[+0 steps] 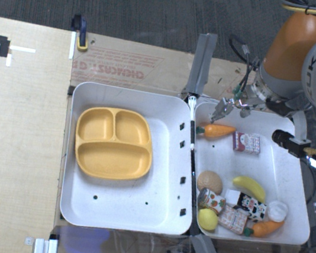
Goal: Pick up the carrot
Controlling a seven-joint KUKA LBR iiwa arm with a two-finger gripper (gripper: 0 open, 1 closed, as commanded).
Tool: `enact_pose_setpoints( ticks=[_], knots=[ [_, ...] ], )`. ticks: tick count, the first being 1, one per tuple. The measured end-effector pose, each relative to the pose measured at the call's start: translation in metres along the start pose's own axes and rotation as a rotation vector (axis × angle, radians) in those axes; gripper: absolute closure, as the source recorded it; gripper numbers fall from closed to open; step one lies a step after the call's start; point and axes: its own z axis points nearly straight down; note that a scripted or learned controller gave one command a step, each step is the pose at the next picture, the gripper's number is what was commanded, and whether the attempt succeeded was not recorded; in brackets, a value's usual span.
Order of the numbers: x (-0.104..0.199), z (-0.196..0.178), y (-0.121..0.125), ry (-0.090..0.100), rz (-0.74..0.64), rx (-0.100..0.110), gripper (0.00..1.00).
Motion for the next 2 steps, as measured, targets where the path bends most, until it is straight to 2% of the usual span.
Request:
enact_pose_setpoints(
  ticks=[1,2],
  knots=[
    [0.018,0.001,0.005,0.001,-0.178,0.002,0.00],
    [-0.003,-0.038,-0.066,0.000,-0.125,0.001,0.00]
  ],
)
